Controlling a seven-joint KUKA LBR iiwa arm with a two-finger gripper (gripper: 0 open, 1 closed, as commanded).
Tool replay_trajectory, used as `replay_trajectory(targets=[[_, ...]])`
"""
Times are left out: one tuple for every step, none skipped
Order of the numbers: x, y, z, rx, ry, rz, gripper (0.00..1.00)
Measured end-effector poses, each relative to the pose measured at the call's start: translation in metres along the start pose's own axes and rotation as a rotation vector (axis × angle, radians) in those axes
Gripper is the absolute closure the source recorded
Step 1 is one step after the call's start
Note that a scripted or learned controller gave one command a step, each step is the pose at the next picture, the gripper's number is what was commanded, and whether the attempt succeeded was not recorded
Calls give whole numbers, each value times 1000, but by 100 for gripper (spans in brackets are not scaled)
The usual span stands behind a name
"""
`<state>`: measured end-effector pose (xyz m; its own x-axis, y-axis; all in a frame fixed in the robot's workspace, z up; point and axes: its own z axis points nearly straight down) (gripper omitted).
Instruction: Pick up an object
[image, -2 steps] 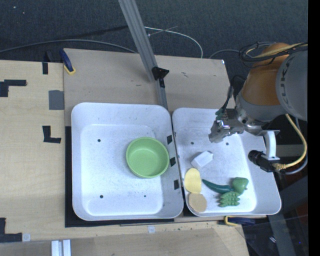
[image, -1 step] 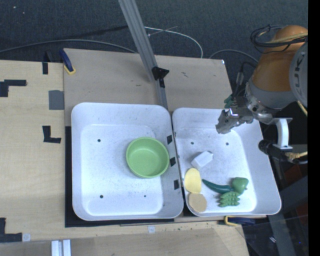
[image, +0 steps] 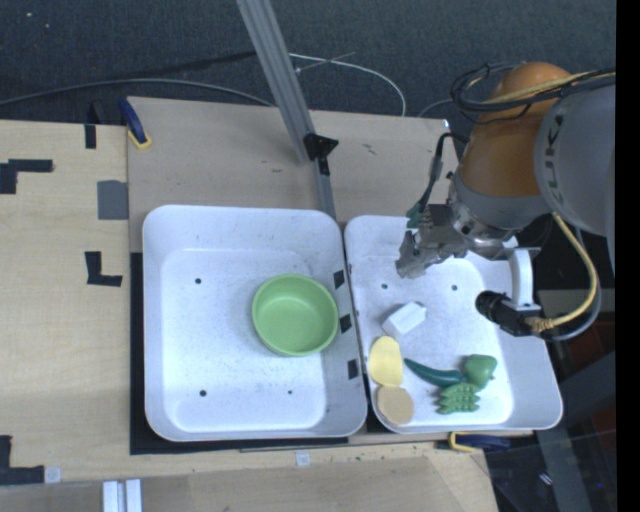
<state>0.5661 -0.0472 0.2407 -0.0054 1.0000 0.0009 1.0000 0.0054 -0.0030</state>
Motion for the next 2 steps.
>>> replay_trajectory(targets=[[48, -3, 9, 0, 0, 0, 100], [101, -26, 11, 1, 1, -1, 100]])
